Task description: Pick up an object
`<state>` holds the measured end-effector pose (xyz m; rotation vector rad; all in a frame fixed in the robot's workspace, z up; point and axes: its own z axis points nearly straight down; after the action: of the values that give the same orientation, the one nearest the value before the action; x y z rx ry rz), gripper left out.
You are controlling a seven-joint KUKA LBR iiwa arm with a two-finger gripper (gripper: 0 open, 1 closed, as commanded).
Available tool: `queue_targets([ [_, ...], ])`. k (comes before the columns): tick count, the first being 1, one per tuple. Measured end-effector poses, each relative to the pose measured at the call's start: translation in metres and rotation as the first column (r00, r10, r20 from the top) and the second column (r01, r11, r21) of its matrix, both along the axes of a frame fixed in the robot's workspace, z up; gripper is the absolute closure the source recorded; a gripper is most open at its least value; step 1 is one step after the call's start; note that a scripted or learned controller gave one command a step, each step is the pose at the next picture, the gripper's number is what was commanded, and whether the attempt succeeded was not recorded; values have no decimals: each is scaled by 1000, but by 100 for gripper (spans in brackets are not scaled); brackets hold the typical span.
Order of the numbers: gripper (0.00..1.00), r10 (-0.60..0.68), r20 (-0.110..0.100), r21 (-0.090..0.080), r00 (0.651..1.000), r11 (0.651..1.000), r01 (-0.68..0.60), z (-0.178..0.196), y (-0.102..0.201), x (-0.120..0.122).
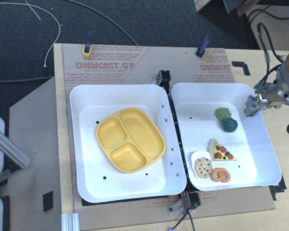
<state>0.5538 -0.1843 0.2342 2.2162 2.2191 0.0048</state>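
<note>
The right bin (260, 153) holds a green broccoli piece (223, 113) with a dark teal lump (229, 125) just below it. Nearer the front lie a pizza slice (220, 152), a chocolate-chip cookie (203, 167) on a small white disc, and an orange pretzel-like ring (220, 175). My gripper (254, 105) hangs at the right bin's upper right rim, to the right of the broccoli and apart from it. Nothing shows between its tips.
In the left bin (82, 129) lies a yellow divided tray (130, 139), tilted. Blue clamps (88, 44) (203, 46) hold the cardboard base at the back. A black clip (163, 77) sits between the bins. Cables run along the far right.
</note>
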Motion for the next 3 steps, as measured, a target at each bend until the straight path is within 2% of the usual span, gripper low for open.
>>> queue_targets([
  [1,100,6,-3,4,1000,1000,-6,10,56,4],
  [2,100,5,-8,5,1000,1000,-5,12,109,-4],
  [3,100,5,-8,5,1000,1000,-5,2,163,9],
])
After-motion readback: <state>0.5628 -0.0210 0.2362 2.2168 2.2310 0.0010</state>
